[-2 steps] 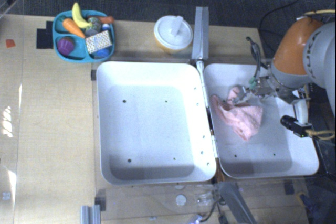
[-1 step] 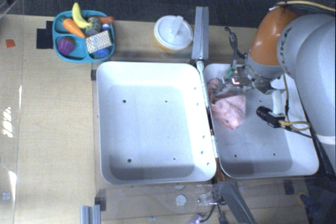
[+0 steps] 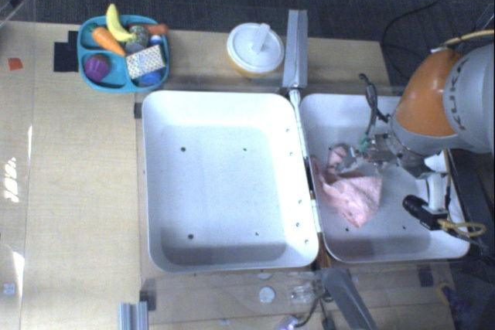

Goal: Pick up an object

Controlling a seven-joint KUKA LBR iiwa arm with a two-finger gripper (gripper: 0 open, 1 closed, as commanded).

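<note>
A crumpled pink cloth lies in the right white bin, left of the bin's middle. Its upper left corner rises in a small fold. My gripper reaches in from the right on the grey arm with the orange band and sits low over the cloth's top edge, touching or nearly touching that fold. The gripper body hides where it meets the cloth.
The left white bin stands beside the right one. Behind the bins are a blue tray of toy food at the back left, a white lidded cup, and a metal post.
</note>
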